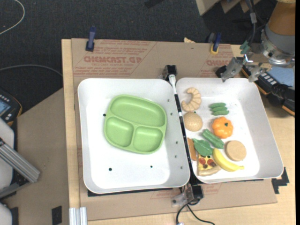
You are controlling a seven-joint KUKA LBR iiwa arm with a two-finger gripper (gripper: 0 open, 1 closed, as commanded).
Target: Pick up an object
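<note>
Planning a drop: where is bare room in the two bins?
Left bin: bare floor in front of and left of the green divided plate. Right bin: bare strip along the far-right wall. Crowded from the croissant to the banana.

"CHEMCAST GP" on brown board [117, 55].

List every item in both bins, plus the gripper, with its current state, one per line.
Gripper: above the right bin's far rim, holding nothing visible.
Green divided plate: flat in left bin, compartments bare.
Croissant: lying in right bin.
Round bun: below the croissant.
Orange pumpkin: upright.
Green pea pod: lying flat.
Banana: overlapping pizza slice.
Cookie: flat.
</note>
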